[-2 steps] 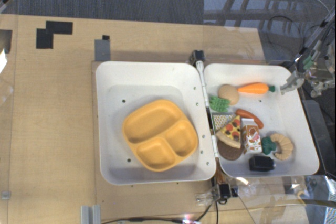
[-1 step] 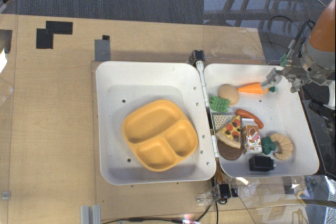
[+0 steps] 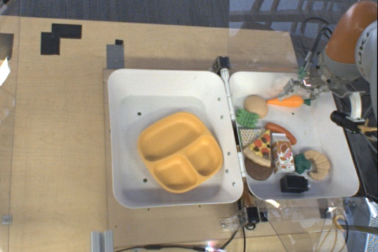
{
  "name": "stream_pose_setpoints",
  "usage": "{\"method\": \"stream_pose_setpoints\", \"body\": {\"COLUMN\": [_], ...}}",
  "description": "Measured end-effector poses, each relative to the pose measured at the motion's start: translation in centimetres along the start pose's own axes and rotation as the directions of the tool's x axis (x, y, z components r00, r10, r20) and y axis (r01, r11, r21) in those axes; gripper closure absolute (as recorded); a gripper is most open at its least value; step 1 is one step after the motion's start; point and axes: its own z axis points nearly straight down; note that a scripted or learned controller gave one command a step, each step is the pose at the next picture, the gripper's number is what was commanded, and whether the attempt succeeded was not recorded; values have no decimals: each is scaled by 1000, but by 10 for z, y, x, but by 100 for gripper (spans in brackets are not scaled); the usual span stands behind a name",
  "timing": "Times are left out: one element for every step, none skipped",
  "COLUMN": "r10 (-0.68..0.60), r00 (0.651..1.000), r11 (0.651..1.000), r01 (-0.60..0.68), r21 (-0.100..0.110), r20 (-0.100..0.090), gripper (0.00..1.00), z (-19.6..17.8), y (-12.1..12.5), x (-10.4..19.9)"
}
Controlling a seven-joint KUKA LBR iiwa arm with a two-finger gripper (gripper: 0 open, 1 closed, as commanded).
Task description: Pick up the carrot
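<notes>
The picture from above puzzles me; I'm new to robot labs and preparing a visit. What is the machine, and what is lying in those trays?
One camera looks down at a slant on a wooden bench with two white bins. The grey arm with an orange band reaches in from the right; its gripper sits just by the carrot, at its right end. I cannot tell whether it grips it. The left bin holds a yellow divided plate. The right bin holds toy food: the carrot, a potato, a pizza slice, a carton, a croissant.
</notes>
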Motion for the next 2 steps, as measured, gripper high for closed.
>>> {"method": "stream_pose_setpoints", "body": {"r10": [106, 286], "r00": [994, 958], "r11": [994, 958], "r01": [-105, -286], "r21": [-16, 17], "r20": [8, 0], "gripper": [0, 0], "z": [2, 17], "y": [-7, -46], "x": [8, 9]}}
